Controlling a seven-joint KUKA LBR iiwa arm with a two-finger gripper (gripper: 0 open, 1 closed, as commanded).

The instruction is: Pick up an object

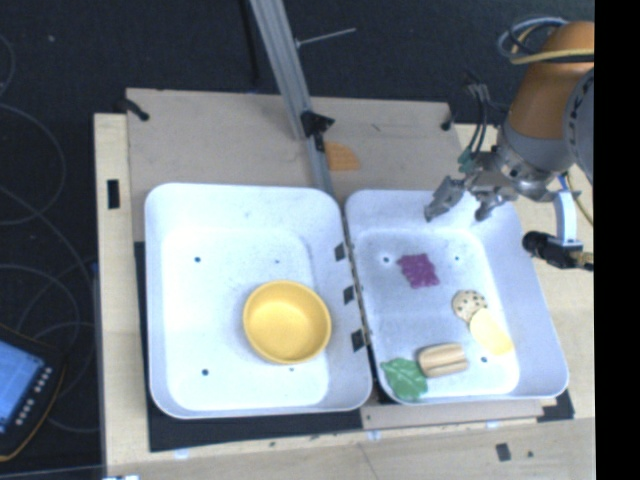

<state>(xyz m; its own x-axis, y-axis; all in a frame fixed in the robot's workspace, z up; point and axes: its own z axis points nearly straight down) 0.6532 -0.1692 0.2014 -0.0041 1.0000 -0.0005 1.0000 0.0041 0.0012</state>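
My gripper (463,205) hangs over the far edge of the right bin (392,218), fingers spread apart and open, with nothing between them. Below it in that bin lie a purple piece (418,269), a round speckled cookie (467,304), a pale yellow piece (491,334), a tan bread-like roll (442,359) and a green leafy piece (404,376). The purple piece lies nearest to the gripper, a little toward the front and left of it. A yellow bowl (287,321) sits in the left bin (200,218).
A slanted metal rail (285,68) runs from the top down to the gap between the bins. An orange patch (341,156) lies on the bench behind the bins. Cables and a small screen (20,383) sit off the bench at left.
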